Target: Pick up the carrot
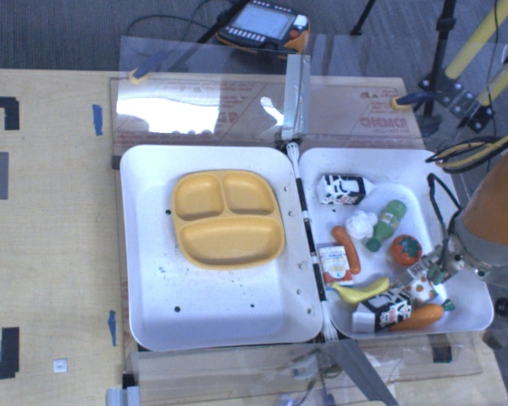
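Note:
The carrot [417,317] is orange and lies flat along the front edge of the right bin [478,311], just right of a black-and-white carton [383,309]. My gripper [429,271] hangs low over the right bin, a little above and to the right of the carrot's thick end and next to a red tomato [405,249]. The carrot rests on the bin floor, apart from the gripper. The arm's orange band [497,205] comes in from the right.
The right bin also holds a second cow-print carton [343,189], a green bottle [386,224], a white lump [361,225], a red sausage [345,245], a small packet [334,265] and a banana [361,292]. A yellow divided plate [229,218] sits in the left bin [152,294].

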Motion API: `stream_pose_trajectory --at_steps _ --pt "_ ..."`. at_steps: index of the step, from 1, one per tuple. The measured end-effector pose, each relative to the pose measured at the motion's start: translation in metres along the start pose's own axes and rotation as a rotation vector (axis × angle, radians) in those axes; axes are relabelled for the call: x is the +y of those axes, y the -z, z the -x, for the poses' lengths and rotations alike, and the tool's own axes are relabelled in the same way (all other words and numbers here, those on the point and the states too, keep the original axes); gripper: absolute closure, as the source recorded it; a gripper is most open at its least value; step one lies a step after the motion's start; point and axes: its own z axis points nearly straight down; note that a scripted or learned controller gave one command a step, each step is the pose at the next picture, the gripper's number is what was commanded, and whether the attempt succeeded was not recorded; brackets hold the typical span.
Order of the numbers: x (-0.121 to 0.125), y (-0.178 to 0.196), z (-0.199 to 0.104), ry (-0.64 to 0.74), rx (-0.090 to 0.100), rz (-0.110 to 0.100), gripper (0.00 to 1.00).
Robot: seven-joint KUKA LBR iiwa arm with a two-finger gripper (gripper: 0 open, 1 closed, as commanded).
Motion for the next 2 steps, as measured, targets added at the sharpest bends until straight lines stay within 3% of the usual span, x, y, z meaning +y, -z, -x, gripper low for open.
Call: stream_pose_trajectory --at_steps 1,2 --pt "-0.012 -0.001 0.034 0.344 -0.004 0.002 1.00" --pt "-0.022 0.037 0.035 0.267 0.008 -0.005 1.00"
